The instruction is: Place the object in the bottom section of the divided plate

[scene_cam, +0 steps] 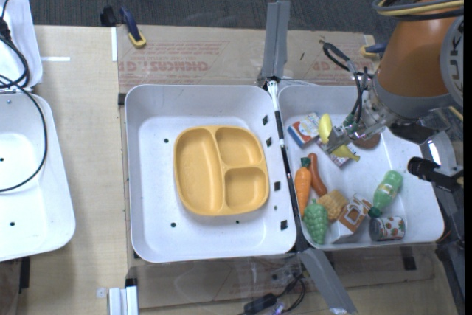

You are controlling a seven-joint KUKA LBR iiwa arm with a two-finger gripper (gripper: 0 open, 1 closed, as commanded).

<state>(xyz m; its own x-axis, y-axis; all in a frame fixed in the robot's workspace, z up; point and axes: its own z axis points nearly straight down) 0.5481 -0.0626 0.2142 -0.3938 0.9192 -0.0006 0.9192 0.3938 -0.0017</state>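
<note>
Right now the robot is at the picking-up step. Its end effector (345, 142) is low in the right bin (420, 229), down among the toy food. It sits right by a yellow banana (325, 127) and a small yellow piece (345, 153). I cannot tell if it is open or closed, and I cannot see anything held in it. So I think the object to move is one of those toys, and it is in the right bin, not on the plate. Other toys lie near: a carrot (302, 188), green grapes (316, 221), a green bottle (386, 190) and a small can (389, 229). The yellow divided plate (220, 170) waits in the left bin (147, 181), and I see nothing in it. Next, I think the arm must get a good hold on one toy, lift it up, carry it across the wall between the bins, and set it down in the bottom section (245, 188) of the plate.
</note>
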